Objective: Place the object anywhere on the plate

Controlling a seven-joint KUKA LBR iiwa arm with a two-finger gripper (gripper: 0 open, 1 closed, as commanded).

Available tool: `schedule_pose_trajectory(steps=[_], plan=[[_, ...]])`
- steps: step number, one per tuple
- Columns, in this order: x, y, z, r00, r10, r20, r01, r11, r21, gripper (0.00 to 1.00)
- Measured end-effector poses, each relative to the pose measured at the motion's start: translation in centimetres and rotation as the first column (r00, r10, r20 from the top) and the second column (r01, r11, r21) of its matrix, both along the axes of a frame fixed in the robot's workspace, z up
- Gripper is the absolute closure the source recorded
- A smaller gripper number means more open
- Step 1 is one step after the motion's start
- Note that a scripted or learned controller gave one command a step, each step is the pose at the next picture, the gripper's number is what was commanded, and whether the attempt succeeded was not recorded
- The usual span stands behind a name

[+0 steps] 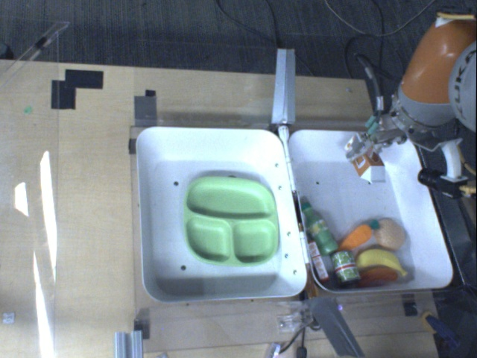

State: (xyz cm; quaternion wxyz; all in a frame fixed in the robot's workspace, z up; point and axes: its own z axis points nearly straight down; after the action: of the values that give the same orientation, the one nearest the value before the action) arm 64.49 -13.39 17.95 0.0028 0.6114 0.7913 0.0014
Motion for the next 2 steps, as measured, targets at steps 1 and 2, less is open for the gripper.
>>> schedule_pose_trajectory(steps=[1, 2], plan=[[2.5, 9.7, 0.5, 0.991, 0.131, 0.000, -0.131, 0.991, 0.001, 1.00], [-0.1, 12.4, 8.9, 0.996, 0.084, 0.000, -0.084, 0.996, 0.001, 1.00]])
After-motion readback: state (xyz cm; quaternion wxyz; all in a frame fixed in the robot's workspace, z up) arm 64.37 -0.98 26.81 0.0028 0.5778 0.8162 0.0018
